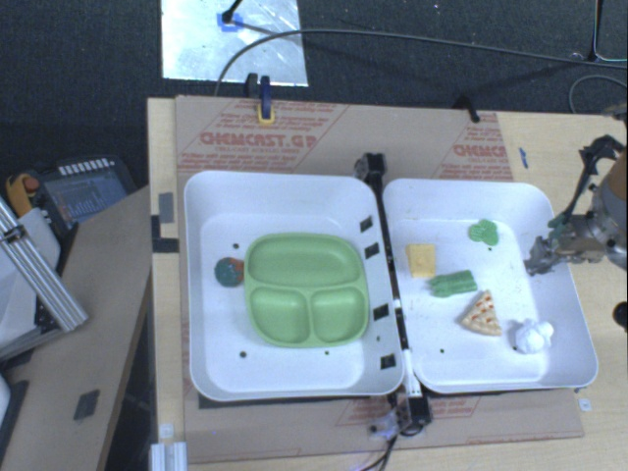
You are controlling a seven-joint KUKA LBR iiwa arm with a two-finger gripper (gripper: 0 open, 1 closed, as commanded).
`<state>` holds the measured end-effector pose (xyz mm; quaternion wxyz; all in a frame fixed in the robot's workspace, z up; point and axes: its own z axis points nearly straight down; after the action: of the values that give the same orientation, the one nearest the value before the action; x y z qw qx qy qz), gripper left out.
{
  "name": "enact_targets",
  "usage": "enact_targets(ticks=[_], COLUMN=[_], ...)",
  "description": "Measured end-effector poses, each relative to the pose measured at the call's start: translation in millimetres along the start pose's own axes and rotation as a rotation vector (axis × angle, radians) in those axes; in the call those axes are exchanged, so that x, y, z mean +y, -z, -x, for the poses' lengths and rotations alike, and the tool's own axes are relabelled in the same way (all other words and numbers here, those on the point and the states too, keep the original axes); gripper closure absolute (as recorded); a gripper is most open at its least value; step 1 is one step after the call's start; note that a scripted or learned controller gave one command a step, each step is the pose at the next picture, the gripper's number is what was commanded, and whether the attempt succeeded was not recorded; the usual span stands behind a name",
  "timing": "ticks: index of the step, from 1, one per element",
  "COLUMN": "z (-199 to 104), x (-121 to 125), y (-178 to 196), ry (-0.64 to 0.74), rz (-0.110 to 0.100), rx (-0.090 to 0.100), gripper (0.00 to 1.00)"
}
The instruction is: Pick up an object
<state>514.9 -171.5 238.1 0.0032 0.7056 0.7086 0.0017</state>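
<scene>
The arm [606, 226] reaches in from the right edge, low and nearly level, with only its wrist end in sight. The gripper [538, 259] points leftward at the end of it, its dark tip sitting over the right rim of the right-hand bin [564, 292].

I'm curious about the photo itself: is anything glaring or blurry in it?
In the camera view, the metal sheet at the top shines with glare; the white bins look bright but hold detail; the gripper at the right bin's edge is soft and hard to read; the green tray is sharp, with faint shadows.
</scene>
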Motion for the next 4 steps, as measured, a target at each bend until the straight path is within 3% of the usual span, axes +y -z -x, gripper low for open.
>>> enact_targets(ticks=[2,4], z=[-120,-229], x=[1,20], y=[4,12], ry=[0.006,0.006], rz=[-0.005,-0.005], rx=[0.004,0.004], gripper=[1.00,1.00])
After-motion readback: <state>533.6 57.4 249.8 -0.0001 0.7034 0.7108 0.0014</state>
